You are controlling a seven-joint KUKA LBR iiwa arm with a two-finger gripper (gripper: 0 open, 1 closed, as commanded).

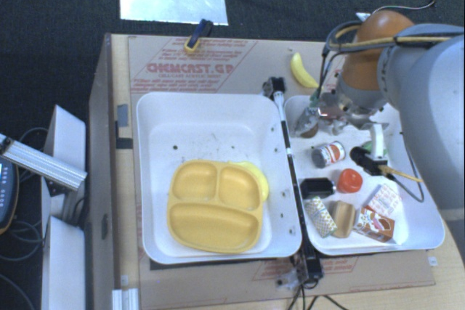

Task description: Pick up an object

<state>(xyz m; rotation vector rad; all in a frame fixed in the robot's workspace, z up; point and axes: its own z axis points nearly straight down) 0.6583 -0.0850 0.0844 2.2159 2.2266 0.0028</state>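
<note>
Hand (320, 115) over right bin (429, 229); glossy yellow tray (214, 207) (three compartments) left.

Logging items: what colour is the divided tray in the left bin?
Yellow divided tray, camera view.

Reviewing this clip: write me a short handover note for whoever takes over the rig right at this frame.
Gripper: low over the far end of the right bin; grip state not readable, nothing seen held.
Things: can, orange cap, black block, snack packet and others lie in the right bin. Yellow tray sits in the left bin; banana on the bench beyond the bins.
Done: no pick confirmed.
Left: grasp and lift one object.
</note>
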